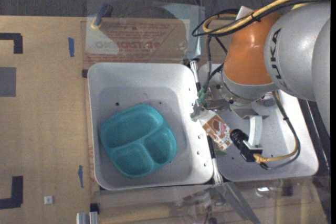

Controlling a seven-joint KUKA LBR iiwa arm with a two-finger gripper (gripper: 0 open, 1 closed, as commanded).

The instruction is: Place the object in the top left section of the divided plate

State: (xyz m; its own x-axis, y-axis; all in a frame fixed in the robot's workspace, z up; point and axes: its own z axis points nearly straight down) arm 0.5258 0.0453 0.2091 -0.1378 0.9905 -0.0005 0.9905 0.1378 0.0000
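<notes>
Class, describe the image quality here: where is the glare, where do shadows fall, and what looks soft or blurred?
Camera view: glare whitens the left bin walls; a soft shadow rings the teal divided plate; the whole frame is slightly soft; the arm hides the end effector.

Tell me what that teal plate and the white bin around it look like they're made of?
The plate looks like moulded plastic: one even teal colour, rounded dividers, a soft matte sheen. The bin it sits in also looks like plastic, plain white with smooth curved walls and dull reflections, though painted metal can't be ruled out from this view.
</notes>
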